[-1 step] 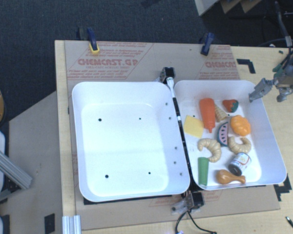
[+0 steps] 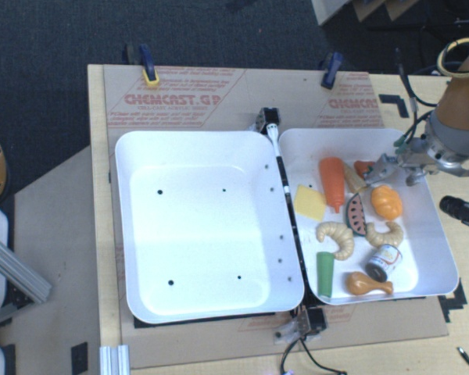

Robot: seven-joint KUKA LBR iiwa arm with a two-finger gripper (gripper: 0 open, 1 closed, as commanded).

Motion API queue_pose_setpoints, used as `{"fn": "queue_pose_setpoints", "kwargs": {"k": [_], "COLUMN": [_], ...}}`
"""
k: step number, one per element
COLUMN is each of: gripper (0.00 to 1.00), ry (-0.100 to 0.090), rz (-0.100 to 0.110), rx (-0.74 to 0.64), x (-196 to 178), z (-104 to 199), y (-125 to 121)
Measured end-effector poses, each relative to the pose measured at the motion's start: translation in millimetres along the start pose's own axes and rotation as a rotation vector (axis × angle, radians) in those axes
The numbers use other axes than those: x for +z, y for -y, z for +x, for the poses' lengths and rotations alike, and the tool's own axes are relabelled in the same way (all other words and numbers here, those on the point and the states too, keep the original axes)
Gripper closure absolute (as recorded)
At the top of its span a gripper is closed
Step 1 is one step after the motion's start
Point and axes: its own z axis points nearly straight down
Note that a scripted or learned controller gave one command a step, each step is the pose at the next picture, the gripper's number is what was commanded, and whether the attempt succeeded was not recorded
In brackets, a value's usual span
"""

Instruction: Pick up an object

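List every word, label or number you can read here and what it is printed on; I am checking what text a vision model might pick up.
"CHEMCAST GP", red print on the brown board under the bins, left of centre.
A second red print of the same kind on the board's right part, too blurred to read for sure.
Small can in the right bin: its label is too small to read.

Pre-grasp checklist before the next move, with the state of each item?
1. Objects in the right bin: ok, all clustered there.
2. Claw over that bin: ok, at its far right part.
3. Nearest target: ok, the orange round fruit lies just below it.
4. Crowding: not ok, the watermelon slice and curled pastry sit close by.
5. Anything held: cannot tell.
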Motion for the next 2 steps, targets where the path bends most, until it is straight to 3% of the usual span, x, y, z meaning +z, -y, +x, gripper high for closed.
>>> {"fn": "queue_pose_setpoints", "kwargs": {"k": [1, 2], "gripper": [0.00, 0.00], "ry": [0.001, 0.000], "rz": [-0.012, -0.001], "rx": [-0.008, 0.002], "x": [38, 37], "z": [85, 101], "y": [-51, 13]}}
